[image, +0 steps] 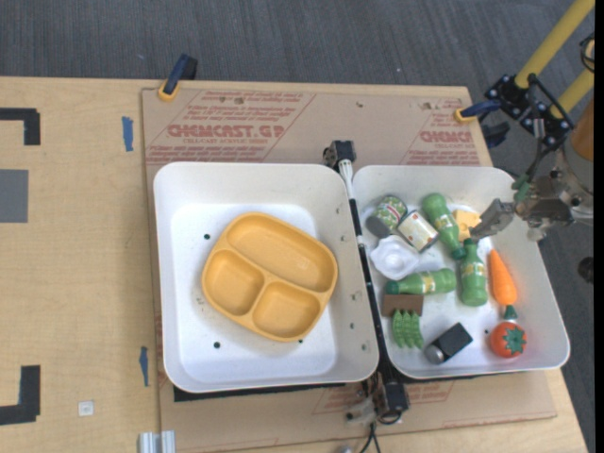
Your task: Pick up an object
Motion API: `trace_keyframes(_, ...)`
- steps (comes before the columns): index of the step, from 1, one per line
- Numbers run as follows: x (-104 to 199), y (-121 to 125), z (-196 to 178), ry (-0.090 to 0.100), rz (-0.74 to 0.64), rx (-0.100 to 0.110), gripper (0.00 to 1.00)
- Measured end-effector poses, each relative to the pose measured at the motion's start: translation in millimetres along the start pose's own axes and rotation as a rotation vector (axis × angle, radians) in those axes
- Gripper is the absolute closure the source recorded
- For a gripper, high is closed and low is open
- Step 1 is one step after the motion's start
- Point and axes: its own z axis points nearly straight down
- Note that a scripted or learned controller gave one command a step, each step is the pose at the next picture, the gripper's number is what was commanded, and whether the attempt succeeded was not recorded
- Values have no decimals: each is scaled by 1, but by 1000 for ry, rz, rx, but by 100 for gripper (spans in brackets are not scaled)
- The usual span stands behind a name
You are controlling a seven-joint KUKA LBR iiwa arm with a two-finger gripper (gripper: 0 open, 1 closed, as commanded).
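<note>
Starting at the near edge of the right bin (552,347), a red tomato (508,340) sits in the near right corner, with a black-and-grey block (447,343) just left of it and a green ridged piece (407,327) further left. A small brown block (401,303) lies touching the far side of that ridged piece. Behind these, an orange carrot (502,277) lies lengthwise near the right wall, beside two green bottles (473,277) and (422,284). A white lumpy item (392,256) rests near the divider. Further back lie a third green bottle (441,217), a white-labelled can (416,231), a dark green can (389,212) and a yellow piece (465,221).

The gripper (491,219) hangs over the far right part of this bin, close above the upper green bottle; whether its fingers are spread or closed cannot be determined, and no object is seen between them.

The left bin (179,281) contains a yellow three-compartment tray (269,276).
</note>
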Motion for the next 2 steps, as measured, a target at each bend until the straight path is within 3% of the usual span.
trace_keyframes(1,-31,26,159,2,25,-3,0)
trace_keyframes(2,-32,26,150,0,27,-3,100)
